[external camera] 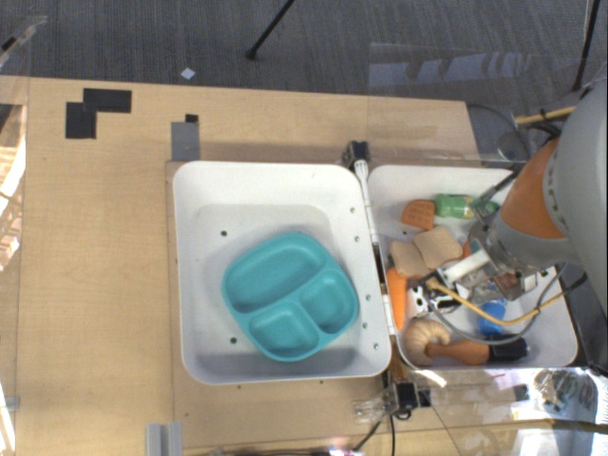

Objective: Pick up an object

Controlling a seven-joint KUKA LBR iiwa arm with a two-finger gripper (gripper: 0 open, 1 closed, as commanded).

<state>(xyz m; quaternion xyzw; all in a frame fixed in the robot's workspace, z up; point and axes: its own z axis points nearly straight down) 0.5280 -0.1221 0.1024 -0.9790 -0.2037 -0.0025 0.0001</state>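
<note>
The gripper (467, 286) hangs low over the middle of the right bin (446, 180), with the arm (556, 207) coming in across the bin's right edge. Whether it is spread or closed I cannot tell, as the wrist covers it from above, and nothing shows as held.

No single thing is named for picking. Judging by position, the likeliest targets are the blue piece (491, 317), just on the near side of the gripper, and the bread (429, 249), just on its left.

The main risk is crowding. The bread lies near the bin's left wall. A carrot (397, 298) runs along that wall, and a pale shell shape (425, 331) sits in the near left corner. Touching the shell shape is a brown stick with a black end (475, 352), lying along the near wall. A descent slightly off centre could land on two things at once, or push one against a wall rather than close round it. The bread is flat and lies low, so a grip from above may slide over it. Most of the blue piece is hidden by the gripper and cable, which makes its edges hard to judge.

The blue piece is small and bright, and its shape is unclear. The bread is tan, in what look like two overlapping slices.

By the far wall lie an orange-brown biscuit (418, 215) and a green piece (454, 205), well clear of the gripper. The left bin (237, 193) holds a teal divided plate (290, 295) near its middle.
</note>
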